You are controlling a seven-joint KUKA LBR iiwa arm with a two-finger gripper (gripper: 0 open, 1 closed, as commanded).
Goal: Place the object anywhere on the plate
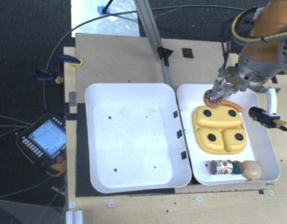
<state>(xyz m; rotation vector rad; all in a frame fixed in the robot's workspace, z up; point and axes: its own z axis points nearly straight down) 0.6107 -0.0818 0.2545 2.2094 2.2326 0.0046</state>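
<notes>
Hovering over far left corner of yellow plate, gripper points down; whether fingers apart or together cannot be told. Brown ring-shaped object right at gripper tip, at plate's far edge. Orange curved piece along plate's far rim. Small can and beige round lump lie near side of plate, inside right bin.

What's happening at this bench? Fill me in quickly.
A grey and orange robot arm reaches in from the right over the right-hand bin. Its gripper sits at the far edge of the yellow divided plate, right at a small brownish ring-shaped object; whether it grips it is unclear. An orange strip lies beside it. A small can and a tan rounded item rest near the bin's front edge.
</notes>
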